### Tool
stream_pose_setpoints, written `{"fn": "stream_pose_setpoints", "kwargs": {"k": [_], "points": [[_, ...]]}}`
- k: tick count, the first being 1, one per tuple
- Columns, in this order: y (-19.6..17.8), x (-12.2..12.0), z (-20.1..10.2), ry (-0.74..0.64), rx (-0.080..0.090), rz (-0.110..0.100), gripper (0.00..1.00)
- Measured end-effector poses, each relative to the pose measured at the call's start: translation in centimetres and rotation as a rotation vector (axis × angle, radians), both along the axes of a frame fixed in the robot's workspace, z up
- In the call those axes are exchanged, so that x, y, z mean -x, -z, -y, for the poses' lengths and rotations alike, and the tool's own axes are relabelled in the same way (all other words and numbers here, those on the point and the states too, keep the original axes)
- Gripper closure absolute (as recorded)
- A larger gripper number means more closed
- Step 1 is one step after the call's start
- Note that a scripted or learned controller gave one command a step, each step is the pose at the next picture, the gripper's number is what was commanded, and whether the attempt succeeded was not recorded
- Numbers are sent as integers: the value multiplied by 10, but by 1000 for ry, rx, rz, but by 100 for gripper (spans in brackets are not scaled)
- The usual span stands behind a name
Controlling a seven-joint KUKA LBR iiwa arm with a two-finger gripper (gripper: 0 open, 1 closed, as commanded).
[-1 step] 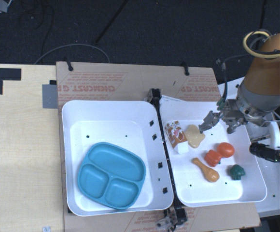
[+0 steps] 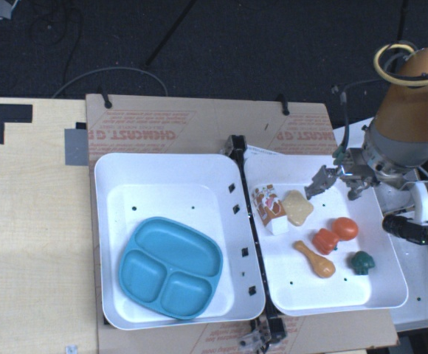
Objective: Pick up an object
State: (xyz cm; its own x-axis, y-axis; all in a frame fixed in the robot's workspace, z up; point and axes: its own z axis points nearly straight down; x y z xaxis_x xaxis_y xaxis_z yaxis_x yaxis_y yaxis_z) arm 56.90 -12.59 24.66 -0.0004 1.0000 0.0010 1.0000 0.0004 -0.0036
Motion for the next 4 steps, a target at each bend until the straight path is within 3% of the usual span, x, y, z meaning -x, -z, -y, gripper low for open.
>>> {"fn": "stream_pose_setpoints", "kwargs": {"k": [3, 4], "points": [[160, 0, 5, 1, -1, -5, 0], [147, -1, 6, 6, 0, -3, 100]]}}
